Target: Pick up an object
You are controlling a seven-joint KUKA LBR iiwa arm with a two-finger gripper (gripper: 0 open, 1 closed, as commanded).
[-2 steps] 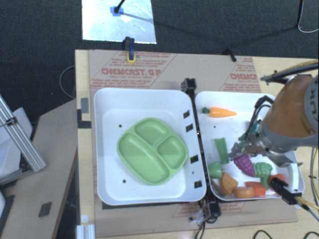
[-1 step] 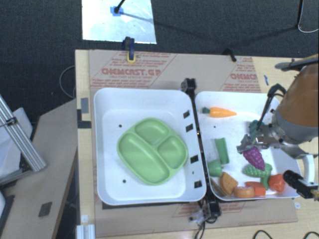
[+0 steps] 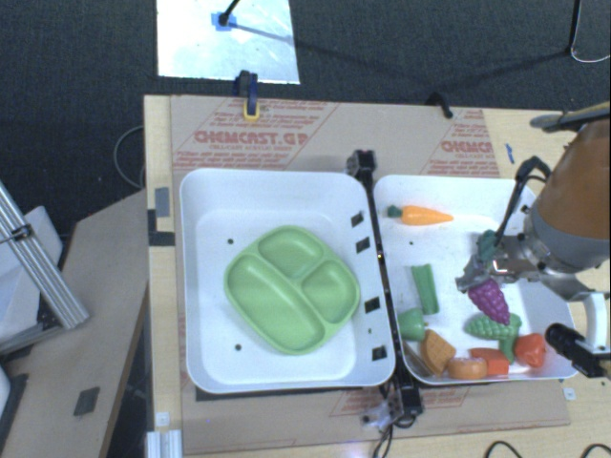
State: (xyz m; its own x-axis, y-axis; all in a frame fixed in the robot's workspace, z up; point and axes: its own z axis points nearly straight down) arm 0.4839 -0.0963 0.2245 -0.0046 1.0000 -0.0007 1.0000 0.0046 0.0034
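Your arm hides much of the right bin [image 3: 449, 191] — the pincer [image 3: 484, 277] sits just above the purple grapes [image 3: 490, 300], but you cannot tell its opening or hold; the orange carrot [image 3: 425, 216] lies clear near the far rim

My arm [image 3: 580, 194] comes in from the right edge of the frame, its orange band showing at the upper right and the grey wrist below it. I angle down and leftward, and my gripper [image 3: 480, 273] sits low at centre right, just left of the wrist.
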